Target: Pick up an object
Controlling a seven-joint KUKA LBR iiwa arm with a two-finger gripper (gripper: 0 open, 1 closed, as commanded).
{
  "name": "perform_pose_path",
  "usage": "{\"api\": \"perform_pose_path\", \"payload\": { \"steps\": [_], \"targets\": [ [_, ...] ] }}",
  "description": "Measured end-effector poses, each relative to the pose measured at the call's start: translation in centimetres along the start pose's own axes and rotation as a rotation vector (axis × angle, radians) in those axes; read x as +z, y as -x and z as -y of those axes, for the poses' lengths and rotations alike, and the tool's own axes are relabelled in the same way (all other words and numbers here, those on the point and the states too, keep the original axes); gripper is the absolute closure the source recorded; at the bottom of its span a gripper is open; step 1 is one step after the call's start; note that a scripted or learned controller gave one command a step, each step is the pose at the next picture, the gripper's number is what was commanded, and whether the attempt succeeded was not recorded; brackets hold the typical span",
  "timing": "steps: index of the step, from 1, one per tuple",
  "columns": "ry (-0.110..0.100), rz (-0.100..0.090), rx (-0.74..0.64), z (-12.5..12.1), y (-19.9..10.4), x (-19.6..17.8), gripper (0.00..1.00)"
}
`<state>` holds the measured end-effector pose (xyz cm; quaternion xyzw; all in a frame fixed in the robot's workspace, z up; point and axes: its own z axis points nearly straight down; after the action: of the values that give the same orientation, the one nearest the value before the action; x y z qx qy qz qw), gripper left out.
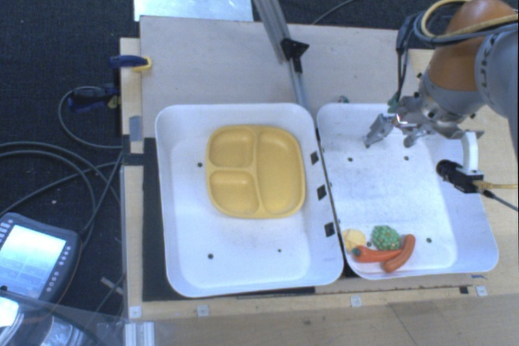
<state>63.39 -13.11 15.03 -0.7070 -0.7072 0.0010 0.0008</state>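
Bench inventory, camera view:

- Left bin (182, 255): holds yellow divided plate (255, 172), three compartments, flat and upright, roughly centre; nothing on it. Prob. a drop target, not pick stock.
- Right bin (478, 247): pick stock bunched in near left corner, i.e. small yellow piece (353, 238), green broccoli-like toy (386, 237), orange carrot-like toy (375, 254), red-brown sausage-like toy (401, 253). All touching or just beside each other, against bin wall; tight cluster makes a clean single grasp harder.
- Gripper (395, 130): over far part of right bin, fingers spread apart, nothing between them. Well apart from the toy cluster; looks like an above-bin pose before descent.
- Task status: nothing lifted yet, judged from layout.
- Misc.: blue clamp (128, 61) at bench's far left edge.
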Motion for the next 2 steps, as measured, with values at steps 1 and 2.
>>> {"api": "perform_pose_path", "payload": {
  "steps": [1,2],
  "targets": [
    [-0.001,-0.001,0.0,0.9,-0.4,5.0,0.0],
    [0.007,0.0,0.001,0.7,-0.4,3.6,1.0]
  ]
}}
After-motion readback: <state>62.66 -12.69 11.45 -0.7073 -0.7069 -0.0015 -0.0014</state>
